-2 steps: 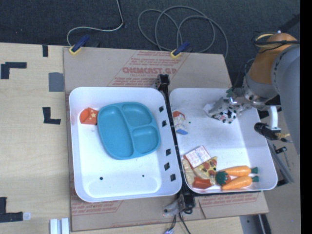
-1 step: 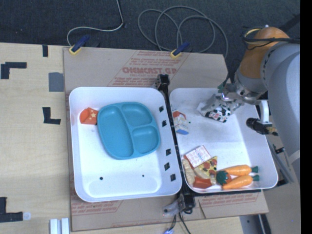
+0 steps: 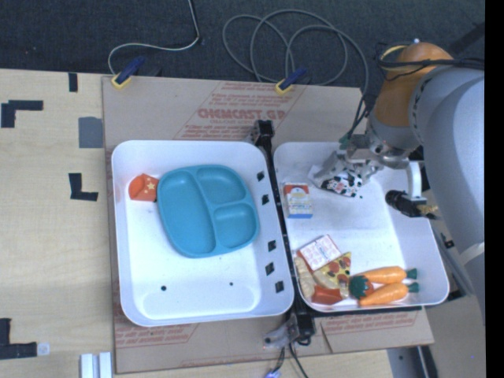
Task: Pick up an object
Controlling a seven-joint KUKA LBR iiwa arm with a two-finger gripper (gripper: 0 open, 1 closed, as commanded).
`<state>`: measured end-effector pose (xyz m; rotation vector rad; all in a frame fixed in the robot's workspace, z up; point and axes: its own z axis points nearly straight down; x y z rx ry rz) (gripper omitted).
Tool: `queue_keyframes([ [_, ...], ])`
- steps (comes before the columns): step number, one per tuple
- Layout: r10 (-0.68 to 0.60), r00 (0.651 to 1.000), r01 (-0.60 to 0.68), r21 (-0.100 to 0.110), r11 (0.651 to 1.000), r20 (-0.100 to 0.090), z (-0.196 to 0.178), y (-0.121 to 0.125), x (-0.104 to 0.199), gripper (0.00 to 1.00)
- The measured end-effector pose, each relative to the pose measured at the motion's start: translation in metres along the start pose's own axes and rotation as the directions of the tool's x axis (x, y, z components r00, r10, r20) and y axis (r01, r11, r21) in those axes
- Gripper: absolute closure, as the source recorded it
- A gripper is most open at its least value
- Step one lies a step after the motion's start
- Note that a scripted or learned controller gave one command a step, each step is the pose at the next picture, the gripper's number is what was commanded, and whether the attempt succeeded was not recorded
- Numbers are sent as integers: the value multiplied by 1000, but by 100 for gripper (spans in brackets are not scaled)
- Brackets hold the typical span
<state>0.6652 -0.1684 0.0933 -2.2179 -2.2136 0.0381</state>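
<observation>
Gripper hangs low over the small black-and-white spotted toy in the right white bin, probably lining up a grab; can't tell its grip state.

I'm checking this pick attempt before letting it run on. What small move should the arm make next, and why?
Probably a short, slow lift straight up to test the grasp. The pincer sits low in the right bin, right on the black-and-white spotted toy, but whether it really grips the toy can't be told. The small carton lies apart, so rising shouldn't disturb it.
</observation>
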Motion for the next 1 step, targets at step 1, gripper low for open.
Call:
queue_keyframes([
  [1, -1, 1000, 1, 2, 1000, 1, -9, -1, 0, 100],
])
